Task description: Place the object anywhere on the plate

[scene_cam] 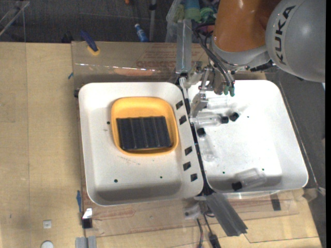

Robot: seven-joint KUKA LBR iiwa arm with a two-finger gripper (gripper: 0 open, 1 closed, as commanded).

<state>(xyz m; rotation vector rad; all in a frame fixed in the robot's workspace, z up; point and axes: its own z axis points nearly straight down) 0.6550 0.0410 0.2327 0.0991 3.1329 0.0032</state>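
A yellow-orange plate (118,110) with rounded corners lies in the left bin (98,174). A black ribbed rectangular object (144,132) rests flat on it, covering most of its middle. My gripper (208,113) hangs over the upper left part of the right bin (282,154), just right of the divider between the bins. It is well apart from the plate and the black object. Its clear parts blur against the white bin floor, and I see nothing distinct held in it.
A small clear item with a dark end (247,179) lies near the right bin's front edge. The divider with black clips (187,150) runs between the bins. The arm's orange band (239,15) and grey body loom over the back right.
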